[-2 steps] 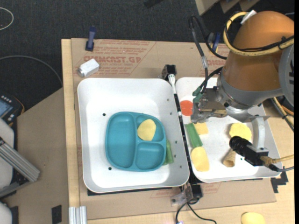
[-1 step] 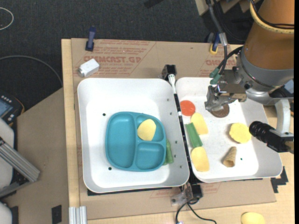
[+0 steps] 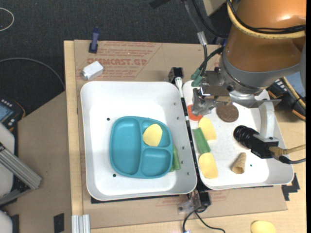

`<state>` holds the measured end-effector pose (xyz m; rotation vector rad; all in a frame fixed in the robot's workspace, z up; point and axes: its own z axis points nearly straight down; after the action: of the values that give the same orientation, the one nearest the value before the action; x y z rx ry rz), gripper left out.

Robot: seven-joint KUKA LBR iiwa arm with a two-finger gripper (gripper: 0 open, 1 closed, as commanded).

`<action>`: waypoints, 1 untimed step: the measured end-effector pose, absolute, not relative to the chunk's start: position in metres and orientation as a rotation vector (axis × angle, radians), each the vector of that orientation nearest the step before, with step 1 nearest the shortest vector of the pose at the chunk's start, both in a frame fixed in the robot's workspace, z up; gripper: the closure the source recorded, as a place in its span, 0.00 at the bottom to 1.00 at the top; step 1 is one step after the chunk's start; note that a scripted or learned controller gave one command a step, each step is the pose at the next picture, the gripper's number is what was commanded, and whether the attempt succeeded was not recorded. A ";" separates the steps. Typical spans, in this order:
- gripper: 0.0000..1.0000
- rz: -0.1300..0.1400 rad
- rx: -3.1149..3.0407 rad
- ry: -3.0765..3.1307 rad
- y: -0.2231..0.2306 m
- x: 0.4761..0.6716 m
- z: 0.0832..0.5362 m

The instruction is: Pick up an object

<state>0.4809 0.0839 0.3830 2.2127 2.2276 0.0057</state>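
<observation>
The gripper (image 3: 201, 100) hangs low over the near-left corner of the right bin (image 3: 224, 176), and I can't tell whether it is apart or together. Just beneath it lies a small orange-red piece (image 3: 194, 115), beside a smooth yellow block (image 3: 207, 128) and a slim green stick (image 3: 199, 139). A flat brown disc (image 3: 227, 113) and a tan cone (image 3: 238, 163) lie further right. In the left bin (image 3: 97, 130), a glossy teal divided plate (image 3: 129, 144) holds a rounded yellow lump (image 3: 152, 135).

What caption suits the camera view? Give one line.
Gripper hovers over the right bin near its upper yellow piece; a teal divided plate sits in the left bin.
</observation>
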 end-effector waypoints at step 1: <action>1.00 -0.014 2.235 2.215 0.014 0.478 0.296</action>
<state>0.4780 0.0145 0.2960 2.2350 2.2153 -0.0145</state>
